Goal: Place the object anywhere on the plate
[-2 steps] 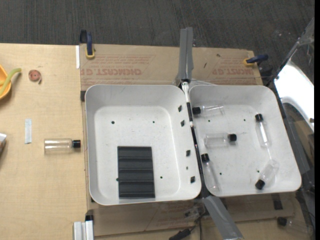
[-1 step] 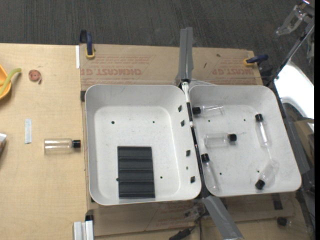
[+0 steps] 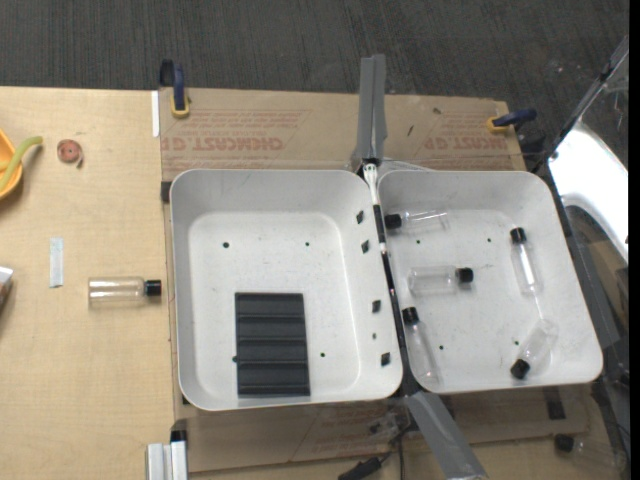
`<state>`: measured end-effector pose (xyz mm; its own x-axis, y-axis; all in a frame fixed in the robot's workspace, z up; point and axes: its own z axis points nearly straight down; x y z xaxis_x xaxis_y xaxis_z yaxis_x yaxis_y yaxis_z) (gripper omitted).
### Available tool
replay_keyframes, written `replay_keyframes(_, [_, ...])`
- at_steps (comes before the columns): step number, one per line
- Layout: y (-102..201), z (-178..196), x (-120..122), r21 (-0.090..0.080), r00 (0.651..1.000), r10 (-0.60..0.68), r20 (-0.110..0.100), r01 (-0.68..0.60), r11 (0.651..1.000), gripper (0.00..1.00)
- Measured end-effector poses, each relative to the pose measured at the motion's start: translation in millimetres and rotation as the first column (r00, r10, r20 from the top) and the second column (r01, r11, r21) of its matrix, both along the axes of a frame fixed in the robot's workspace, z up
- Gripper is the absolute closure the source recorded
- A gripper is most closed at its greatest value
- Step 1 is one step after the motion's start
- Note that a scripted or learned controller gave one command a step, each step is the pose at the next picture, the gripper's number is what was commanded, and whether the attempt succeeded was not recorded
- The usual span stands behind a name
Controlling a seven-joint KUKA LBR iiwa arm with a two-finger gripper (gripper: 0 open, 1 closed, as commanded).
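A black ribbed plate [image 3: 270, 344] lies flat in the front middle of the left bin [image 3: 200, 208]. Several clear plastic vials with black caps lie scattered in the right bin [image 3: 560, 228]: one near the back left [image 3: 418, 220], one in the middle [image 3: 440, 280], one upright along the right side [image 3: 523, 263], one at the front right corner [image 3: 533, 351], and one against the left wall [image 3: 416, 343]. A pale part of the arm [image 3: 592, 173] shows at the right edge, beyond the right bin.
Another capped vial [image 3: 120, 289] lies on the wooden bench left of the bins. Further left are a small white strip [image 3: 56, 263], a red disc [image 3: 68, 151] and a yellow object [image 3: 10, 163]. Clamps [image 3: 175, 86] hold the cardboard behind the bins.
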<state>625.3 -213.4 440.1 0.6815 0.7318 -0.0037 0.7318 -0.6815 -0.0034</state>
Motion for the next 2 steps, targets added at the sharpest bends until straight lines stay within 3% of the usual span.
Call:
replay_keyframes(1, [40, 0, 28, -0.001, 0.992, -0.123, 0.001, 0.123, 0.992, 0.0])
replay_keyframes(2, [0, 0, -67, -0.001, 0.958, -0.285, -0.001, 0.285, 0.958, 0.0])
